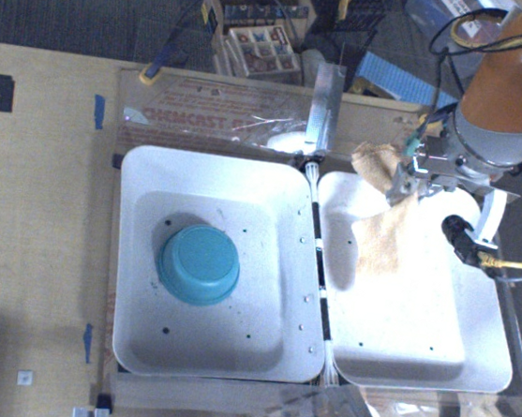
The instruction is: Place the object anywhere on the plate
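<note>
Crumpled tan cloth (380,217) at hand (405,185)

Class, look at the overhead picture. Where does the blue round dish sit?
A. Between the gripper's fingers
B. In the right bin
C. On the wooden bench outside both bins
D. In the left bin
D: the blue round dish rests on the floor of the left bin, apart from the gripper over the right bin.

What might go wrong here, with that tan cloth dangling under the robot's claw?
The cloth hangs limp over the right bin, so it may slip free or drag on the rim between the bins on the way across. The blue plate sits in the left bin; a floppy cloth could land half off it or miss.
</note>
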`<state>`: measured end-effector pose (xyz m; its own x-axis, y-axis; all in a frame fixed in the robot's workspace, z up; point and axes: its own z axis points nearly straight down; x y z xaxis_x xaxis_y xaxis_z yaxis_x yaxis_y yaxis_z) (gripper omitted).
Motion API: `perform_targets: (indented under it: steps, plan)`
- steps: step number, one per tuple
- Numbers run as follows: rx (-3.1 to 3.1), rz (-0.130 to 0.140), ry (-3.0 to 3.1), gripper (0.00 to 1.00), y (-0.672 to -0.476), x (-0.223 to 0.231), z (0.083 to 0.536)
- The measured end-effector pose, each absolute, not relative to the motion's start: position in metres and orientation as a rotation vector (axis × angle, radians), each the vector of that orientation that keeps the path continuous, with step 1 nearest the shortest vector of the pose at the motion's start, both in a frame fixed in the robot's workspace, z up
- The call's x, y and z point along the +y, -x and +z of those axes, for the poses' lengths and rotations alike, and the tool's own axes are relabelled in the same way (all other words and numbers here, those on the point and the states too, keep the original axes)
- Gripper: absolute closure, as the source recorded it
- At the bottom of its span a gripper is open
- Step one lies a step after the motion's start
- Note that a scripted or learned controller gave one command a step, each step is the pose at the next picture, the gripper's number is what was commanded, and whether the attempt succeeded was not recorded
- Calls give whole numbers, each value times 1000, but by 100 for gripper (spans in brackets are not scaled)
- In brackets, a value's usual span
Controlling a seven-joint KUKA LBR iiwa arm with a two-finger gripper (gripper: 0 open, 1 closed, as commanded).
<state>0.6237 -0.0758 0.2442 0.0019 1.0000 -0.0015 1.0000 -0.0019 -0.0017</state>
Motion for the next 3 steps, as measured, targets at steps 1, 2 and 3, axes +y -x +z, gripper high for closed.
perform_targets:
  steps: [1,2,3]
  plan:
    - [-2226,4,2214,100,-624,-71,224]
    - [-2622,1,1728,100,-597,-27,234]
    - [-2912,0,1177,100,-580,17,224]
